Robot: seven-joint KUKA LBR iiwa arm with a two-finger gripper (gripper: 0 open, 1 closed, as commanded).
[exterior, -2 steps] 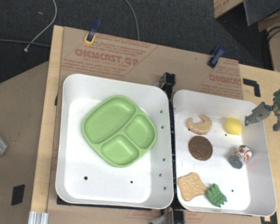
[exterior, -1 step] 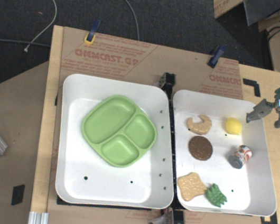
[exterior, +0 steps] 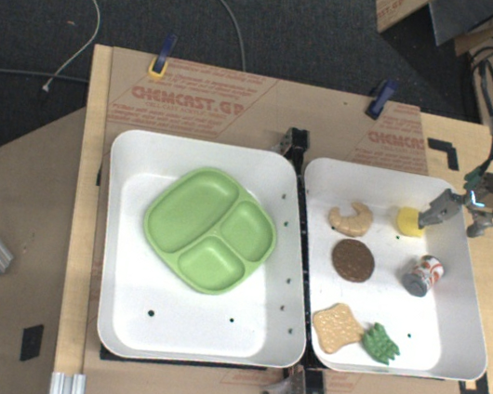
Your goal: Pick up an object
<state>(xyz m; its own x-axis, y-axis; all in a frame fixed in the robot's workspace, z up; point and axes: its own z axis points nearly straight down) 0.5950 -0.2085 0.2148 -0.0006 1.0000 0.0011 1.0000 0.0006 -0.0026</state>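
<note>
My gripper (exterior: 458,217) hangs over the far right corner of the right bin (exterior: 461,319), open, with nothing between its fingers. Its left finger (exterior: 436,212) is just right of a small yellow block (exterior: 408,221). A tan croissant-shaped piece (exterior: 351,219) lies left of that block. A brown round disc (exterior: 352,260) sits in the bin's middle, and a small red, white and grey can (exterior: 422,275) lies to its right. Near the front edge are a tan cracker-like piece (exterior: 337,326) and a green leafy piece (exterior: 382,344).
The left bin (exterior: 121,264) holds a green divided plate (exterior: 210,229). Black clamps (exterior: 295,142) join the bins at the back and front. Blue clips (exterior: 164,54) hold the cardboard base at its far edge. Cables run behind the arm at top right.
</note>
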